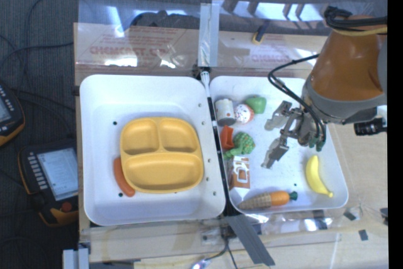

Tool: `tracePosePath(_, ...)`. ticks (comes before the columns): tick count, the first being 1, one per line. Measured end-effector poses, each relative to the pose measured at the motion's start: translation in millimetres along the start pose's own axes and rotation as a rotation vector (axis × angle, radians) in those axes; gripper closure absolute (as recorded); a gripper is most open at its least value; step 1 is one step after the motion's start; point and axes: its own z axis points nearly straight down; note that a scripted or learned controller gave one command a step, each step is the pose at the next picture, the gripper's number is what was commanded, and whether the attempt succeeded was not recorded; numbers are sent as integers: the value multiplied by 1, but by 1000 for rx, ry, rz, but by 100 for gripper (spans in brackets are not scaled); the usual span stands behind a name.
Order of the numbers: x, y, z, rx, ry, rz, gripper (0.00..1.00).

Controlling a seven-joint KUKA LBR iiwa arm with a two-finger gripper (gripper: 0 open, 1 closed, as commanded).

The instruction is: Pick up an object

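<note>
Gripper (276,140): fingers spread apart, gripping nothing, above the right bin (337,195).
Banana (317,176): just right of the fingers, on the bin floor.
Yellow plate (162,154): left bin (94,135).

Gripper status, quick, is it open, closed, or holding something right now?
Gripper: open, fingers spread, holding nothing; it hangs over a bare patch of the right bin, between the broccoli and the banana.

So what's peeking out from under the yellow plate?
An orange hot dog sticks out at the left edge of the yellow plate, lying on the floor of the left white bin. The plate seems to cover its inner side, and anything else beneath stays hidden.
</note>
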Motion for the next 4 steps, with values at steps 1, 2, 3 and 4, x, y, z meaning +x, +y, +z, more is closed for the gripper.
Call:
tracePosePath(1,-61,52,57,-1,3,68,0)
tracePosePath(2,-59,79,57,1,1,-97,0)
tracePosePath(3,-5,17,57,0,3,-17,0)
tracePosePath(4,-3,-48,143,-3,-3,-65,0)
